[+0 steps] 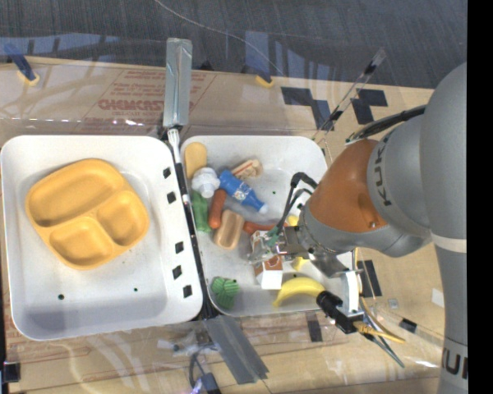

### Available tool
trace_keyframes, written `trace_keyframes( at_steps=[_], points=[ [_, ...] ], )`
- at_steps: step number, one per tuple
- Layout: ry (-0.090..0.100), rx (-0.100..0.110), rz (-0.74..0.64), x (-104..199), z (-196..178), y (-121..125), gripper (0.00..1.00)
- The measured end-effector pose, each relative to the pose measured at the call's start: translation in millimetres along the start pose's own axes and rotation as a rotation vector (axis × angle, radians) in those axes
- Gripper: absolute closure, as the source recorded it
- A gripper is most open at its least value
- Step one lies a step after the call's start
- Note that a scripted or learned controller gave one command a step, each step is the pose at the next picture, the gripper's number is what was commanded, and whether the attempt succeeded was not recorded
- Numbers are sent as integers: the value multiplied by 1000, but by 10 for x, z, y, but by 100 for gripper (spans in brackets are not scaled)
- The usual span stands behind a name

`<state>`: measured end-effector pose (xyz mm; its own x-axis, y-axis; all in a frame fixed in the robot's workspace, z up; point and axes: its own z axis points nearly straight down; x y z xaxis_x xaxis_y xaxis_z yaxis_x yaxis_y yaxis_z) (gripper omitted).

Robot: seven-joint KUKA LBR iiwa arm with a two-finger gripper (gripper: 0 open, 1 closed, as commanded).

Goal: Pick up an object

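My gripper (269,251) hangs low in the right bin (312,150), near its front right part. It sits over a small red and white item (271,263) that the gripper partly hides. A yellow banana (300,290) lies just in front of it, beside a white cube (270,280). To the gripper's left lie a tan bun (228,231), a red sausage (217,208) and a blue and white bottle (240,191). Whether anything is held is hidden by the wrist.
The left bin (25,310) holds a yellow sectioned tray (86,212). In the right bin there is also a green toy (224,287) at the front left, a yellow piece (195,156) and a tan pastry (246,168) at the back. The arm's orange band (353,199) covers the bin's right side.
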<state>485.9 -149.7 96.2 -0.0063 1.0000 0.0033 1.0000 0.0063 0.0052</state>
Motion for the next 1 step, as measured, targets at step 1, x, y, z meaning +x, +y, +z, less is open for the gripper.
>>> trace_keyframes(
  at_steps=[1],
  points=[
    [-2, 6, 240, 1046, -953, 571, 100]
  ],
)
